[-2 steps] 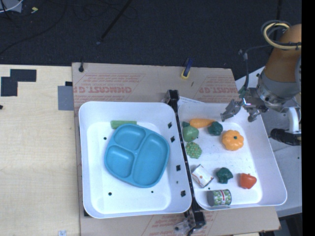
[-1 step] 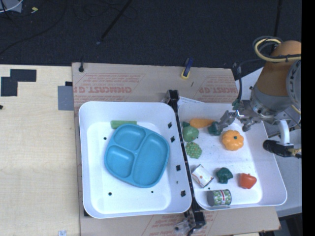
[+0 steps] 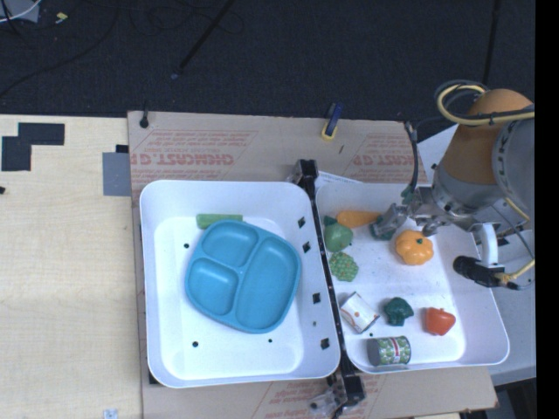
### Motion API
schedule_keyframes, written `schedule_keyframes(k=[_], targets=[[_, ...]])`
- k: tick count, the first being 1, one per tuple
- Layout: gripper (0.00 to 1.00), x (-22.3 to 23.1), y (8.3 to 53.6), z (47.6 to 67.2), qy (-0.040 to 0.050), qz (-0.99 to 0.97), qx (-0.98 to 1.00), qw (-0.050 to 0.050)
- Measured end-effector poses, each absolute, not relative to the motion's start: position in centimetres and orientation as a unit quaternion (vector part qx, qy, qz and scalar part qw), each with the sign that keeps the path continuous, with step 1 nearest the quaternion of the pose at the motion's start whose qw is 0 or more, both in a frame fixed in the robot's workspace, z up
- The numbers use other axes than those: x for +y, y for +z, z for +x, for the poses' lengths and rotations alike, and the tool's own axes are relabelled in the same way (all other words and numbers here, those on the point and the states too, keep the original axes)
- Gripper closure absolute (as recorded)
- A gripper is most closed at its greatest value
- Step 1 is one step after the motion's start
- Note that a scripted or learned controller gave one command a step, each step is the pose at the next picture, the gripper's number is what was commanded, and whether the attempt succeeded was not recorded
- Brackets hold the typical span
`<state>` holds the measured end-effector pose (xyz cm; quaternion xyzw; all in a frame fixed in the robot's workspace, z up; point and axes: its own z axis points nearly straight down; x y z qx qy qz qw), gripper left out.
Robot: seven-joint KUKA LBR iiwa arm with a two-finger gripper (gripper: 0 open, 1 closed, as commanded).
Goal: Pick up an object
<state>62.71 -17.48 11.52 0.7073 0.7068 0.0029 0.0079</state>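
We see a pale wood bench (image 3: 61, 278) against a dark cabled floor, two shallow white bins (image 3: 166, 234), the grey arm's gripper (image 3: 403, 219) over the right bin, jaws' state we cannot tell, small orange pumpkin (image 3: 414, 248) just below it.

Small orange pumpkin toy (image 3: 414, 248), upright in right bin's upper middle.

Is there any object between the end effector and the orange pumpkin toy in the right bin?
Nothing visible stands between them. The end effector hangs just to the upper left of the orange pumpkin toy, very near it. The carrot-like piece lies further left, out of the way.
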Motion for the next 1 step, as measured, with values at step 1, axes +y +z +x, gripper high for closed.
schedule_keyframes(k=[1], targets=[[0.0, -17.4, 8.96, 62.93, 0.0006, 0.706, 0.708, 0.002]])
